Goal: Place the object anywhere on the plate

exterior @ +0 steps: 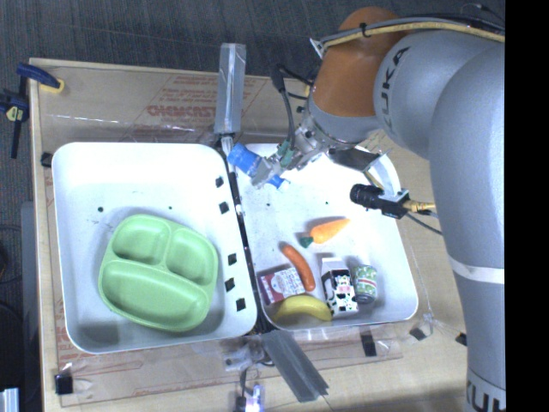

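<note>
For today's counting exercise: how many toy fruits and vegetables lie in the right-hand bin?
2. A carrot lies mid-bin, and a banana lies at the near edge. The red sausage-like piece between them isn't counted; the arm may hide more.

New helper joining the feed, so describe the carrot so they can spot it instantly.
Look in the right bin, the one crowded with toy food. The carrot lies alone near its middle, above the reddish sausage and banana: orange, tapered, with a small green end.
</note>
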Motion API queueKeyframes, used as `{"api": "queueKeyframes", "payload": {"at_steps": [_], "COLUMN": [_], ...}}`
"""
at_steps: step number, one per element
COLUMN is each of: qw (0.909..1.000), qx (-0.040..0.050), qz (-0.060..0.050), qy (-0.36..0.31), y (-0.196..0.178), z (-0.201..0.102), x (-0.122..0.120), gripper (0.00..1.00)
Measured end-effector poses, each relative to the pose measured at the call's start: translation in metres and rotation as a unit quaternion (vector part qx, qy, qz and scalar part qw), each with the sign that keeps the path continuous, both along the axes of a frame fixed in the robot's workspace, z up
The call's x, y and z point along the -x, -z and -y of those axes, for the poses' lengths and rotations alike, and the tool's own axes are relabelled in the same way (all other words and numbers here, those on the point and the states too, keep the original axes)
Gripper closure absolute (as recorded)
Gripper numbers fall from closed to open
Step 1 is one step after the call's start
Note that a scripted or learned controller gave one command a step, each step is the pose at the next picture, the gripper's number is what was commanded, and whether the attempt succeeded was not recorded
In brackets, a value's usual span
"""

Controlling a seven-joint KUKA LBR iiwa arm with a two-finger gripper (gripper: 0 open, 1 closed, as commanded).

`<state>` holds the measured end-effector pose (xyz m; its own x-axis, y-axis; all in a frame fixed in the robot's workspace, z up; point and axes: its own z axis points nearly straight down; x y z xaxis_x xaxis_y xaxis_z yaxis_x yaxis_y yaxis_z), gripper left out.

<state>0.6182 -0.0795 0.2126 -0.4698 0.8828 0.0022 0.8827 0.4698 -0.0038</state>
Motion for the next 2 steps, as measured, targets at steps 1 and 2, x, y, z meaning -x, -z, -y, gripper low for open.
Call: {"api": "queueKeyframes", "payload": {"at_steps": [1, 2], "qw": [0.991, 0.9774], "qx": [-0.0003, -0.0004], "qz": [0.0, 0.001], "qy": [-0.134, -0.211], "y": [0.022, 0.014], "z": [-0.087, -0.114], "x": [0.05, 0.1], "gripper": [1.0, 1.0]}}
